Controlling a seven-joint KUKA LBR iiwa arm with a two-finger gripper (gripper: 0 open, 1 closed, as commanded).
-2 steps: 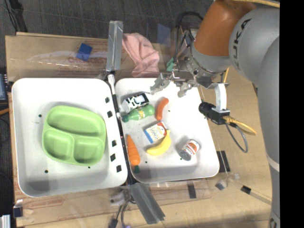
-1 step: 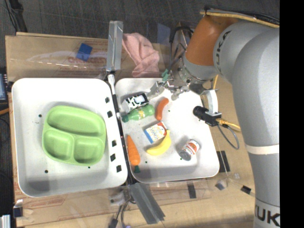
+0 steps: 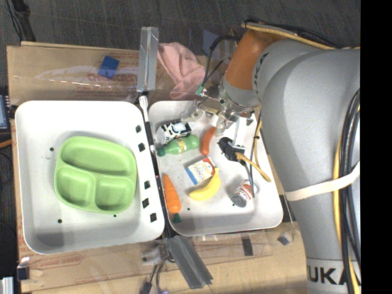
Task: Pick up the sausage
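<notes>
- We see the sausage (image 3: pixel 208 140) in the far half of the right bin (image 3: pixel 272 216), about midway across. It is a short, smooth, reddish-orange piece with rounded ends, lying lengthwise from far to near.
- The gripper (image 3: pixel 219 116) hangs over the bin's far edge, just beyond the sausage's far end. We cannot tell how far open it is, and we see nothing clearly held in it.
- Just to the left of the sausage lies a green bottle (image 3: pixel 182 146) on its side, glossy, its body nearly touching the sausage.
- Beyond the bottle sits a small black-and-white patched item (image 3: pixel 174 129); its exact shape we cannot make out.
- Nearer than the sausage lies a small flat carton (image 3: pixel 200 171), white and blue with a red edge, and touching it on the near side is a curved yellow banana (image 3: pixel 206 188).
- An orange carrot (image 3: pixel 171 195), tapered, with a green end, lies along the bin's left wall.
- A short metallic can (image 3: pixel 243 194) lies on its side to the right of the banana.
- The grey arm (image 3: pixel 306 103), with its orange band, covers the bin's right side.
- The left bin (image 3: pixel 37 225) bears a light green plate (image 3: pixel 95 173) with three compartments and rounded corners.
- A crumpled pink cloth (image 3: pixel 182 71) lies outside the bins at the far side, and a small blue block (image 3: pixel 109 66) rests farther left.
</notes>
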